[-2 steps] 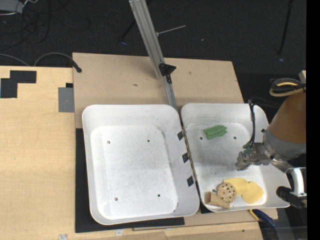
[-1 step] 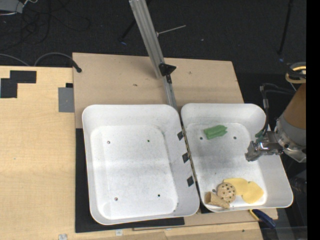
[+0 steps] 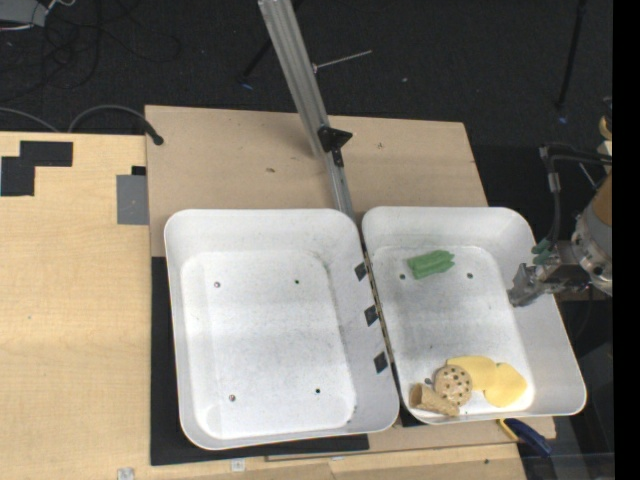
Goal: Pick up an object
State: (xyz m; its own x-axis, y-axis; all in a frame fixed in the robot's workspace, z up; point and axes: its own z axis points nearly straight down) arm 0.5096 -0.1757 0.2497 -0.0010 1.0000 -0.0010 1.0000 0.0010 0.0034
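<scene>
Two bins on the bench, and all the pickable stuff is in the right bin (image 3: pixel 500 223): green piece (image 3: pixel 431 264) upper middle, yellow pieces (image 3: pixel 492 380) and cookie (image 3: pixel 453 380) at its bottom edge. Tool (image 3: pixel 527 286) hovers over the right rim, probably staging a reach.

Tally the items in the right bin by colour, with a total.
Green: 1, the green piece near the far side of the right bin
Yellow: 2, the overlapping yellow discs and in the near corner
Tan/brown: 2, the cookie with dark dots and the tan wedge touching it
Total: 5
</scene>
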